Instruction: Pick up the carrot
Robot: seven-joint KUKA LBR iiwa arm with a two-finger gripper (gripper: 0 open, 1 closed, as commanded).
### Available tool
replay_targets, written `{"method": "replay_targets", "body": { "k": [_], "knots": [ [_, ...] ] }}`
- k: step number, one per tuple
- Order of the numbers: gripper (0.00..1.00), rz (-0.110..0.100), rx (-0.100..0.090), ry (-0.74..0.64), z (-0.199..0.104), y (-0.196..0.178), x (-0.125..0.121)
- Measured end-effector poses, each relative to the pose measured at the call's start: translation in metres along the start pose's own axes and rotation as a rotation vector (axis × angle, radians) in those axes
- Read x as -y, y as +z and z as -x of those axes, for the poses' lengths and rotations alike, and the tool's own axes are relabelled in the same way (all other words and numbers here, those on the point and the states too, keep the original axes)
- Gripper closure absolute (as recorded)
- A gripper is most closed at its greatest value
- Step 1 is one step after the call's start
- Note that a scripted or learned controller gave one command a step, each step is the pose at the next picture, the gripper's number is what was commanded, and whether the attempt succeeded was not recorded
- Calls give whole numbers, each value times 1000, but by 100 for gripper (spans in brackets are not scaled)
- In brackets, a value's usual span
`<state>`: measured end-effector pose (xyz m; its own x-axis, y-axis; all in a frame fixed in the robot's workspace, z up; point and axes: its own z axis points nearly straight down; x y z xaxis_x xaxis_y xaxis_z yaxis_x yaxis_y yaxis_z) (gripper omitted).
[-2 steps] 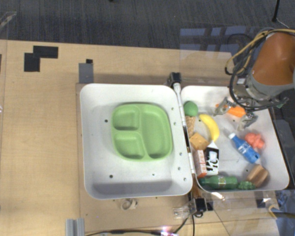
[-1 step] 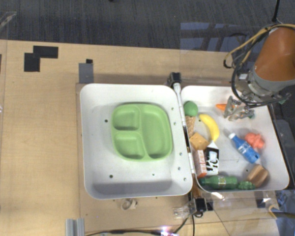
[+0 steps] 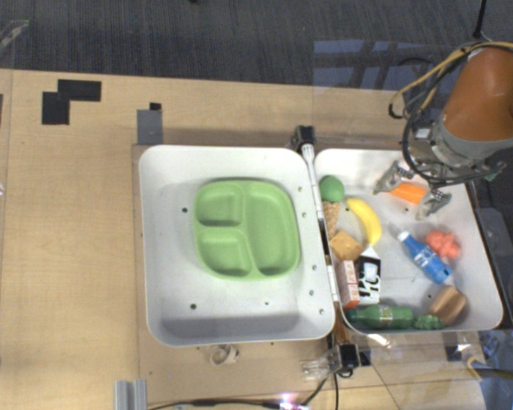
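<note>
The right bin (image 3: 487,290) is taken as landmark. At its far end the gripper (image 3: 413,193) is seen, 2 fingers spread astride the carrot (image 3: 408,192), not yet clamped. Centring before closure is advised.

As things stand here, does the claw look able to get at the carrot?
Probably yes. The claw hangs right over the carrot in the right bin, its fingers either side, and the banana and blue bottle lie apart.
</note>
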<state>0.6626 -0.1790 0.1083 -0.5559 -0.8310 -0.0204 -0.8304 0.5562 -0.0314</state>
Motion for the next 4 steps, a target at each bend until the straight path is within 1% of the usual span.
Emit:
{"method": "replay_targets", "body": {
  "k": [1,2,3,4],
  "knots": [
    [0,11,-8,54,-11,14,5],
    [100,-1,1,55,-7,-2,8],
    [0,0,1,55,-7,-2,8],
    [0,5,-8,-17,-1,13,7]
  ]
}}
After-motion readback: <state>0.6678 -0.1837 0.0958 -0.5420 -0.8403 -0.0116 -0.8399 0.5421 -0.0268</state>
